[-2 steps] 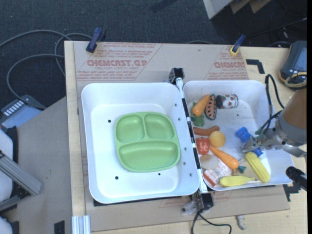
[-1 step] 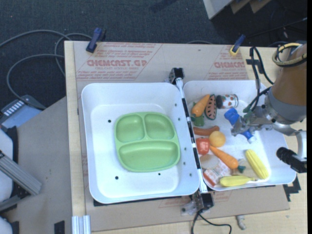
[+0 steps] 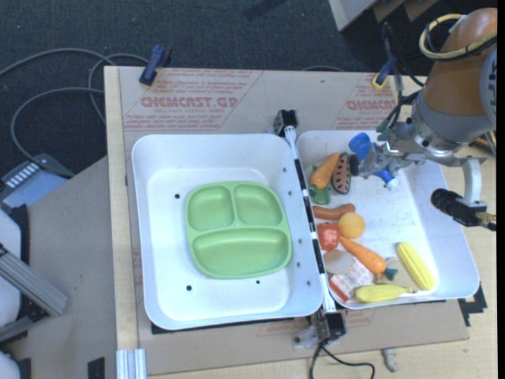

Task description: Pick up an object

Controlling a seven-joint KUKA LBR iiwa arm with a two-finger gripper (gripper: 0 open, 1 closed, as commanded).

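Overhead, the camera view is showing two white bins sitting side by side on a board, and the right bin [image 3: 442, 235] is serving as the landmark for everything else. Reaching in from the right, the grey arm with its orange band is hanging over the upper part of that bin, and its gripper [image 3: 377, 163] is hovering near the bin's top left corner. Whether its tips are parted or closed cannot be told, since the wrist is hiding them, and nothing can be seen clamped in it. A blue piece [image 3: 360, 144] is lying just left of the gripper, and a smaller blue bit [image 3: 389, 179] is showing right under it; contact with either is unclear. Further left, against the bin's left wall, an orange carrot [image 3: 324, 170] and a dark strawberry-like toy [image 3: 342, 175] are lying side by side. Below them, a red sausage [image 3: 334, 210], a red pepper [image 3: 327, 236] and an orange fruit [image 3: 352, 225] are clustering. Along the bin's lower edge, a second carrot [image 3: 364, 253], a corn cob [image 3: 415, 265] and a banana [image 3: 380, 293] are resting. In the left bin [image 3: 158, 212], beside the landmark, a green divided plate [image 3: 237, 229] is lying flat.
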